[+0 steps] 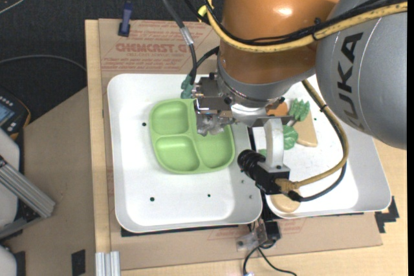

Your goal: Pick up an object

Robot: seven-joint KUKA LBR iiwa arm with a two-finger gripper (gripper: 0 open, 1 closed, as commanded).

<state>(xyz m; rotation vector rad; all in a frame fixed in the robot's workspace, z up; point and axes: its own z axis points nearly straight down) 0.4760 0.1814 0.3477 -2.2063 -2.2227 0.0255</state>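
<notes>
Green, three-compartment plate (187, 139) lies directly under the gripper (208, 125), whose tip meets its right rim; the finger opening cannot be made out.

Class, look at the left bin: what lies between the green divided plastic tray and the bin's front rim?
In the camera view, bare white bin floor lies between the green divided plastic tray and the front rim, marked by small dark dots.

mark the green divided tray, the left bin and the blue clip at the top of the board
green divided tray (182, 147), camera view, on the lower left compartment.
left bin (132, 158), camera view, on bare floor left of the tray.
blue clip (125, 20), camera view, on its body at the board's top left edge.
</notes>
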